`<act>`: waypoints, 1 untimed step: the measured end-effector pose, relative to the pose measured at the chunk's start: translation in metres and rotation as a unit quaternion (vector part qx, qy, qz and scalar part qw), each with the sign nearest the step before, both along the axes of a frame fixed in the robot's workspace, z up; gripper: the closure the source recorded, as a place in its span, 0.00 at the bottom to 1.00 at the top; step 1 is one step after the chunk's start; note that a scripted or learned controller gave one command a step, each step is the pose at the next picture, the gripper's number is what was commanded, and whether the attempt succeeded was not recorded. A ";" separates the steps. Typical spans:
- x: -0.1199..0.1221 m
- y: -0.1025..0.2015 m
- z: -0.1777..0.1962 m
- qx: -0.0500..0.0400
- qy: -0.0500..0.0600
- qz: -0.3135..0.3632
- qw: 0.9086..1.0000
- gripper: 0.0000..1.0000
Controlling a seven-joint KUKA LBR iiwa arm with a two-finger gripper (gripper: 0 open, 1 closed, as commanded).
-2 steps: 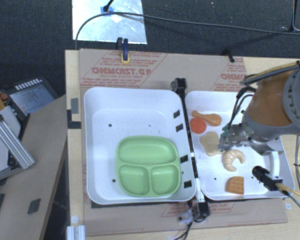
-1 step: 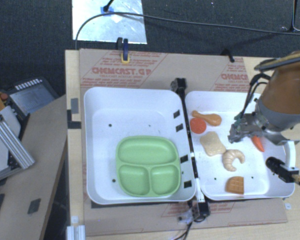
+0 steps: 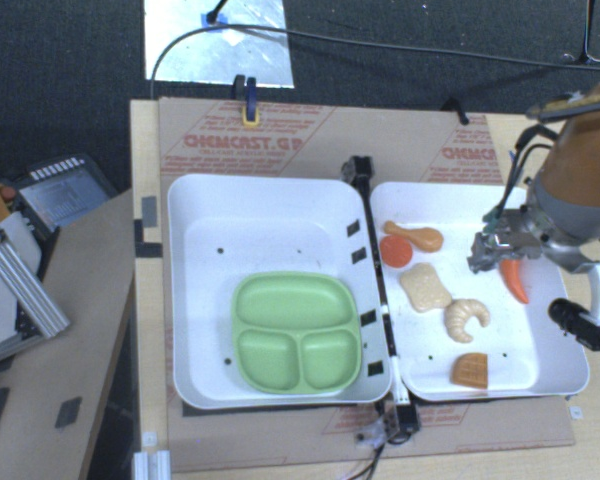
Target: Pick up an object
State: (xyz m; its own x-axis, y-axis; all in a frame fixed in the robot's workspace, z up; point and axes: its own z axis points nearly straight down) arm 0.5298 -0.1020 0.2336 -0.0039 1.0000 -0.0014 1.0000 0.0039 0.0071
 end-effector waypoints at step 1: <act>0.014 0.051 0.009 0.001 0.002 0.002 1.000 1.00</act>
State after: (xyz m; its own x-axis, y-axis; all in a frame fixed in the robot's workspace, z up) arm 0.5442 -0.0506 0.2424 -0.0088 1.0000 0.0012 1.0000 0.0088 0.0031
